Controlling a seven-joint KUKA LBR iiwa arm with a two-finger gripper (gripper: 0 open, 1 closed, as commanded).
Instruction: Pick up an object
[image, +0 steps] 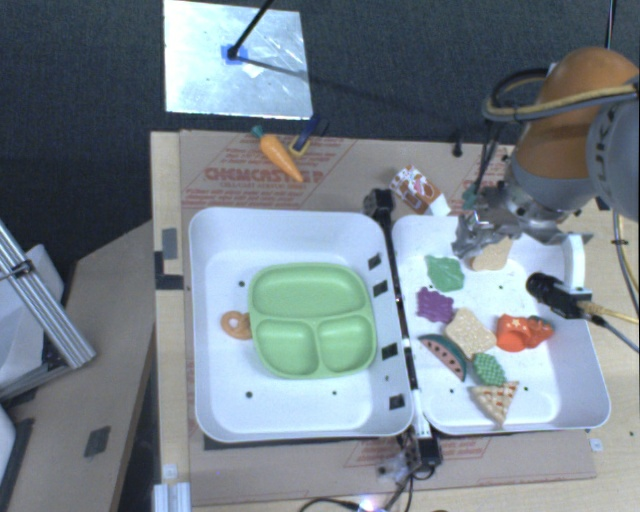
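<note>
You see the arm (575, 110) reaching in from the right, its gripper (478, 238) low over the far end of the right bin (580, 400). Whether the hand is spread or pressed together, you cannot tell. Just beside it lies a tan bread-like piece (492, 257), with a green leaf-shaped toy (444, 271) near its left. Further toward you sit a purple piece (433, 304), a tan cracker (470, 331), a watermelon slice (443, 355), a red-orange toy (521, 332), a green textured piece (489, 369) and a pizza slice (495, 401). In the left bin (215, 400) rests a green divided plate (310, 318) with a small pretzel (236, 324) touching its left edge. Behind the bins, a toy carrot (280, 157) lies on the cardboard.
</note>
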